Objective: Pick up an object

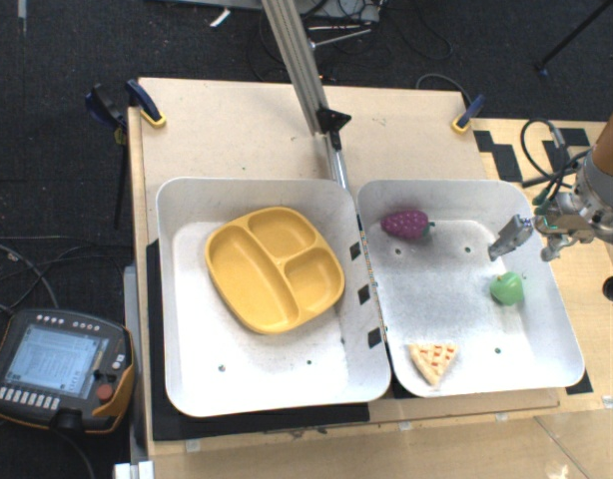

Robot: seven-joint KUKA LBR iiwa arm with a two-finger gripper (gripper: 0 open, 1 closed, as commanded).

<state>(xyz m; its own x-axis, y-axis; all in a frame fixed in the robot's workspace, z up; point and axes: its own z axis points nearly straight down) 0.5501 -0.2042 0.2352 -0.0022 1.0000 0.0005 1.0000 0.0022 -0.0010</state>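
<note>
Nothing lifted yet — the hand, open and gripping nothing, hovers just above the green object.

arm: mostly cut off at the frame's right edge; a grey rounded wrist section shows, with a sliver of orange above it
cables: thin black leads looping beside the wrist
gripper: two light grey metal fingers on a darker, cluttered base
</note>
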